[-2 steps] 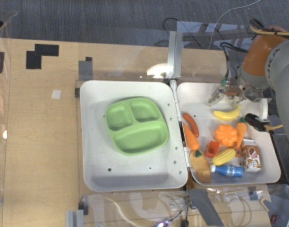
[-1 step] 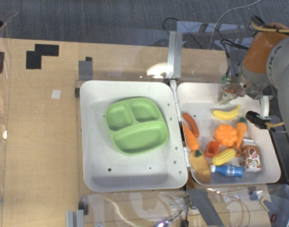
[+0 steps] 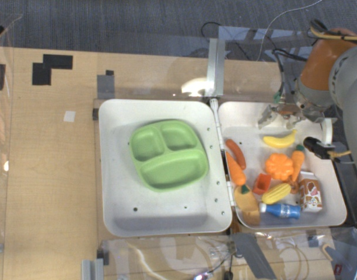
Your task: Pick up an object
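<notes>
Banana (image 3: 280,139) lies in right bin (image 3: 242,116), my gripper (image 3: 279,117) hovering just above it, fingers spread wide, nothing between them

We see a smooth, matt green plastic divided plate (image 3: 168,154) in a white plastic left bin (image 3: 117,209) with a soft sheen, on a matt wood-grain desk (image 3: 44,174); beside it, glossy plastic toy food.

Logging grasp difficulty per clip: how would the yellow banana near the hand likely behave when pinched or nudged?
The banana looks like a smooth, glossy toy, so probably stiff, light, and somewhat slippery. Its curved shape lying flat on the right bin floor suggests it may pivot or slide when nudged rather than roll. The hand hangs just above it.
</notes>
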Robot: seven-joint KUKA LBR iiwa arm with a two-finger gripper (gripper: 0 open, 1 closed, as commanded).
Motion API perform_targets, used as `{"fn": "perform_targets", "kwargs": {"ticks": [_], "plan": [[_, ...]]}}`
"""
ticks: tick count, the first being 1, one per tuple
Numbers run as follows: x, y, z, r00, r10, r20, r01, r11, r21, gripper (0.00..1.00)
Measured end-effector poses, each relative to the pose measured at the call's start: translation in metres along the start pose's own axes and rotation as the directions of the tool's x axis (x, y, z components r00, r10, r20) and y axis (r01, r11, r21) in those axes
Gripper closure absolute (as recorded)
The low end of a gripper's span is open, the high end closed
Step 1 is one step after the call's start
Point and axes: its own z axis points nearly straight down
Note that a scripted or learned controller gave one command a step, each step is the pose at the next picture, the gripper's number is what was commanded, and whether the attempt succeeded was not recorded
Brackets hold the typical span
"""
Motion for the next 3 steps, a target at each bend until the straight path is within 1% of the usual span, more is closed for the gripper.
{"fn": "perform_targets", "kwargs": {"ticks": [1,2,3], "plan": [[-0.013,-0.058,0.008,0.984,-0.18,-0.001,0.18,0.984,-0.001,0.0],[-0.012,-0.055,-0.001,0.983,-0.181,-0.003,0.181,0.983,-0.005,1.0],[0.039,-0.036,-0.132,0.996,-0.094,-0.002,0.094,0.996,0.008,1.0]]}}
